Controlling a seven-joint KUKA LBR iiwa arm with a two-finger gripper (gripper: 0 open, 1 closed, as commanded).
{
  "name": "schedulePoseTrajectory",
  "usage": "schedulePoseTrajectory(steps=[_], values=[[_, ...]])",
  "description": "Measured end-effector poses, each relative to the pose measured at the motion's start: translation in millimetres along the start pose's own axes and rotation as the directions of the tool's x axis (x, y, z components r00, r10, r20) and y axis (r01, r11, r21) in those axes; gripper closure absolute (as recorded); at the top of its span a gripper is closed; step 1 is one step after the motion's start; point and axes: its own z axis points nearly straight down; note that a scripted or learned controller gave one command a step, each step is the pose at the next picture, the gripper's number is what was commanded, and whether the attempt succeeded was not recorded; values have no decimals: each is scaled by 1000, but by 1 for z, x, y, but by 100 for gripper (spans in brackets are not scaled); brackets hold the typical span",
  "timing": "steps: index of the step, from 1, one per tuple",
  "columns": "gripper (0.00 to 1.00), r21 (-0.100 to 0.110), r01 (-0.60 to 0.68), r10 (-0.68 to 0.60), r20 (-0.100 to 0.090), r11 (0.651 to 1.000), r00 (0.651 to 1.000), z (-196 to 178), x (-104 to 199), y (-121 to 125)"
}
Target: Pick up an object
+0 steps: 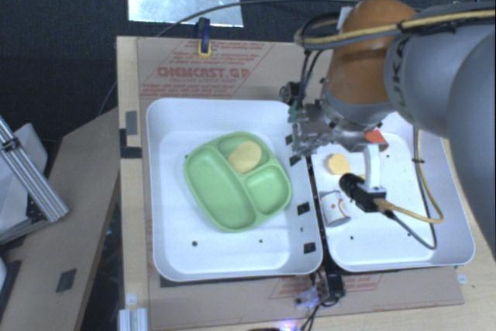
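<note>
Nearest the camera, the right bin (434,244) holds a yellow disc (338,163) just beside the claw (310,137), whose spread I cannot tell; descending beside the divider risks striking the bin wall and missing.

a robotics lab test bench, not a home or shop. two shallow white bins (232,263) sit side by side on a board printed "chemcast gp" (203,72), ringed by black fabric backdrop (62,4). loose cables (411,215) trail about, aluminium framing (31,178) stands at the left, and a grey industrial arm (442,58) reaches in.
</note>
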Motion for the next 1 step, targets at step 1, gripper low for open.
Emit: schedulePoseTrajectory(steps=[1], values=[[100, -3, -1, 1, 0, 1000, 1000, -10, 45, -12]])
